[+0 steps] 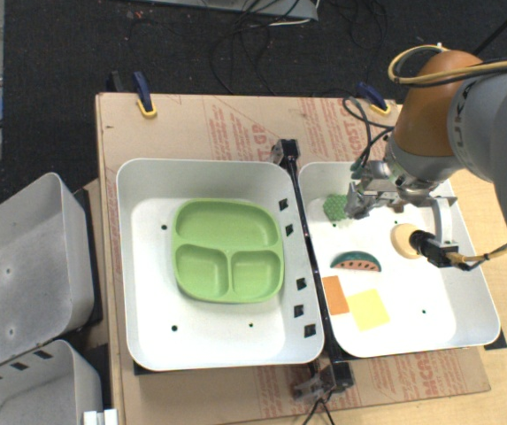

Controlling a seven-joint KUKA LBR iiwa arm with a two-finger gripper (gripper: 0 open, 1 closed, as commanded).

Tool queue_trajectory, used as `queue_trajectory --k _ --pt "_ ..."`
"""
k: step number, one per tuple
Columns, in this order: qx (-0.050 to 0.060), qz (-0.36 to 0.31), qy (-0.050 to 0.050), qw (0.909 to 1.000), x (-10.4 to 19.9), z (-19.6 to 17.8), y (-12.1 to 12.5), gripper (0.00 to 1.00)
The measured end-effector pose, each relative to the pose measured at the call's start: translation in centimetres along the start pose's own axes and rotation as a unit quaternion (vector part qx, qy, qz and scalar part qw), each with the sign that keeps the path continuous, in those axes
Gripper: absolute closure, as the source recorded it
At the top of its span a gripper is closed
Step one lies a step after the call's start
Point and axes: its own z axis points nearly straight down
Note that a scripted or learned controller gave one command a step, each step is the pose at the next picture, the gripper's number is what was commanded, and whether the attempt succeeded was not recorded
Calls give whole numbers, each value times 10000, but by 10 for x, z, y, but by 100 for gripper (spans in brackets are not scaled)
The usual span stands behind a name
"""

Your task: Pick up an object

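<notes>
- Camera view: the gripper (357, 200) hangs low over the right bin (465, 321), near its far left corner, close beside a small green textured object (335, 207).
- Whether the jaws are spread or pressed together I cannot tell; the wrist hardware hides them from this slant, and nothing shows pinched between them.
- The green object lies on the bin floor just left of the gripper, close to the wall that divides the two bins, so that wall probably leaves little room for the outer jaw.
- To do the step well, centre the jaws over the green object, descend straight until they straddle it, then close and lift slowly.
- Other candidates lie in the same bin: a watermelon slice (357, 262) mid-floor, a round tan piece (404, 240) toward the right wall, and orange (334, 294) and yellow (368, 309) flat pieces nearer the front edge.
- The left bin (147, 326) carries a green divided plate (228, 251).
</notes>
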Motion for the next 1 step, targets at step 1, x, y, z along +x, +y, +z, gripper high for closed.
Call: queue_trajectory --k 1 --pt "-6 -24 0 10000 1 -64 -2 100"
